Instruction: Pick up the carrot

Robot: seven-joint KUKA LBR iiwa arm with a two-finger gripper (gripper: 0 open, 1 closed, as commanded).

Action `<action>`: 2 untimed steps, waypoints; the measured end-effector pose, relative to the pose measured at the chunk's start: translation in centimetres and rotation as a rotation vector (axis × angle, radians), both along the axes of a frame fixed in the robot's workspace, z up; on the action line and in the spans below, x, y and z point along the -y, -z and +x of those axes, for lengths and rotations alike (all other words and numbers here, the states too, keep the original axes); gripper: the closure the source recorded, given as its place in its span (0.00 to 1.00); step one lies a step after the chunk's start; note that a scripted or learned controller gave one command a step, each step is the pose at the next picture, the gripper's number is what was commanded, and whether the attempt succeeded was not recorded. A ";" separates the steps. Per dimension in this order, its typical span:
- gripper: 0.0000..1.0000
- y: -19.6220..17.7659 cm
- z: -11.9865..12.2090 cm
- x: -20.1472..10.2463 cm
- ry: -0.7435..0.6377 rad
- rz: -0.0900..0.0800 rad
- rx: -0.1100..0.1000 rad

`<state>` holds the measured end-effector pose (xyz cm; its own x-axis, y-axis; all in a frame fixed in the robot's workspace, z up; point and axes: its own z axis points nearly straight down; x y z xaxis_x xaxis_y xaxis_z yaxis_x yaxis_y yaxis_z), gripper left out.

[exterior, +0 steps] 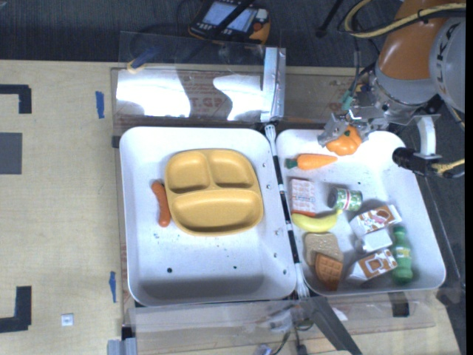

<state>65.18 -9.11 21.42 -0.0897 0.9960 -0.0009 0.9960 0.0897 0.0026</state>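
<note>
Two white bins point(140, 272) sit side by side on a wooden bench above dark flooring. At the right bin's far edge, the gripper point(341, 133) clasps an orange pepper point(345, 143); the carrot point(316, 161) lies just beside it, near the far-left corner.

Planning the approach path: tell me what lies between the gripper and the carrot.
In the camera view, an orange pepper-like toy sits right at the gripper, between it and the carrot; beyond that, bare bin floor.
</note>
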 end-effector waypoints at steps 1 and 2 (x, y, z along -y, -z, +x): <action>1.00 1.7 -2.4 -8.2 0.239 0.002 -0.007; 1.00 -0.3 -1.8 -4.2 0.051 -0.001 0.000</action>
<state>63.33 -4.89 21.68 -0.0383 0.9993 -0.0015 0.9993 0.0383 0.0024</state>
